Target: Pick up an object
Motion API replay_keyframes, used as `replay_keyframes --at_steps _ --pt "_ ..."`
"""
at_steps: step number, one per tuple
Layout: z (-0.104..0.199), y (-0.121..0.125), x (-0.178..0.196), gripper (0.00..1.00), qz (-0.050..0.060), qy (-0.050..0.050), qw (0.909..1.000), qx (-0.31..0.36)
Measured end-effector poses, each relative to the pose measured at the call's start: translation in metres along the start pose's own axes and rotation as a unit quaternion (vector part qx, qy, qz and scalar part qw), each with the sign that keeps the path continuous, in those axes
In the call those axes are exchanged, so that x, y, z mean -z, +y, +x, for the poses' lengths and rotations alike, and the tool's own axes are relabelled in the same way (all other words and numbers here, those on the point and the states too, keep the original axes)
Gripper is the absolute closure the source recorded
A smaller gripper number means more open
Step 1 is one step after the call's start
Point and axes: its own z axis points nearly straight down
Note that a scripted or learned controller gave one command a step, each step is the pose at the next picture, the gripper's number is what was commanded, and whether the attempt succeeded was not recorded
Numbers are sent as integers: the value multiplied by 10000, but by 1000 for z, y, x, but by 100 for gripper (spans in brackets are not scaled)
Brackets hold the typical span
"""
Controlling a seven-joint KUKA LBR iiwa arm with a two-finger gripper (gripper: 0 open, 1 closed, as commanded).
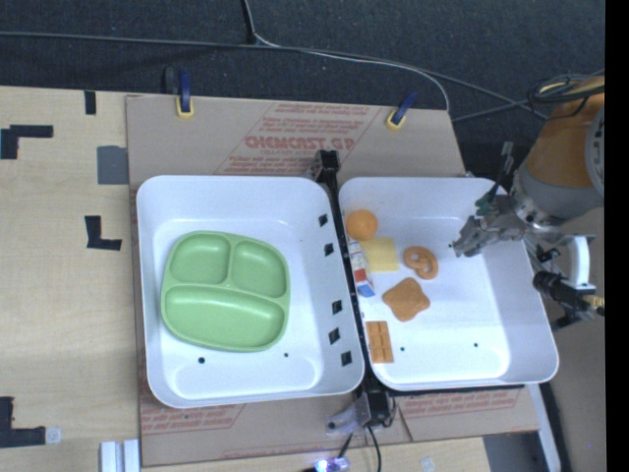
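Fingers: dark, small and indistinct in the camera view; whether parted or closed cannot be told, and nothing is seen between them. Gripper [470,241]: poised over the right bin [491,362], toward its right half. Nearest item: pretzel [421,261], lying just left of and slightly below the tips, apart from them. Further left: yellow block [380,256], orange ball [362,225]. Below the pretzel: brown cookie-like piece [406,299]. Left bin [226,377]: green divided plate [226,291]. Judged: a short leftward, downward reach is called for.
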Motion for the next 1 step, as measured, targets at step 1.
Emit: replay_keyframes --at_steps 1 --pt "-7 -7 55 100 -6 -2 10000 -3"
